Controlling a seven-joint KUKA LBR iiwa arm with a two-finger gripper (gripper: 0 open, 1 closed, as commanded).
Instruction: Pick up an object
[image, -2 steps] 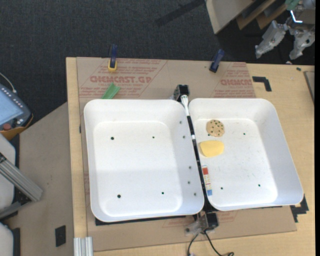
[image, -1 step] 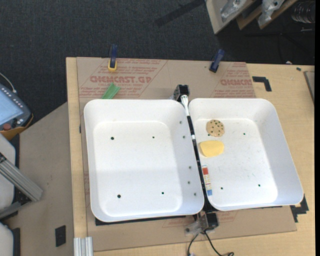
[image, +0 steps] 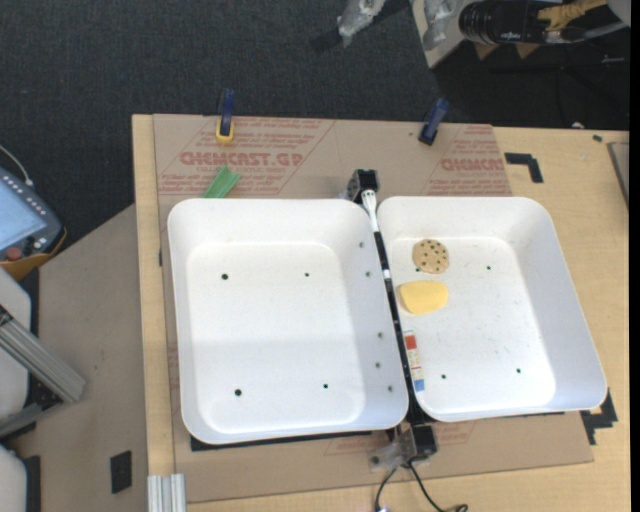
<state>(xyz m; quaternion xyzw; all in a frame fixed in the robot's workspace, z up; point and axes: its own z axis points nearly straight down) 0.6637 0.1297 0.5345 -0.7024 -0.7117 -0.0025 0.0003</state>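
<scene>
progress: nothing lifted yet | targets: cookie (image: 431, 256) and yellow piece (image: 424, 297) lie near the right bin's (image: 560, 290) left wall | claw (image: 360, 22) far above at top edge, state: cannot tell | left: descend, grasp, lift

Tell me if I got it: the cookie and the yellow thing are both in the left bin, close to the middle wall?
Not quite. The cookie and the yellow thing are in the right bin, not the left one. The camera view shows them there, close to the middle wall, as you said.
</scene>
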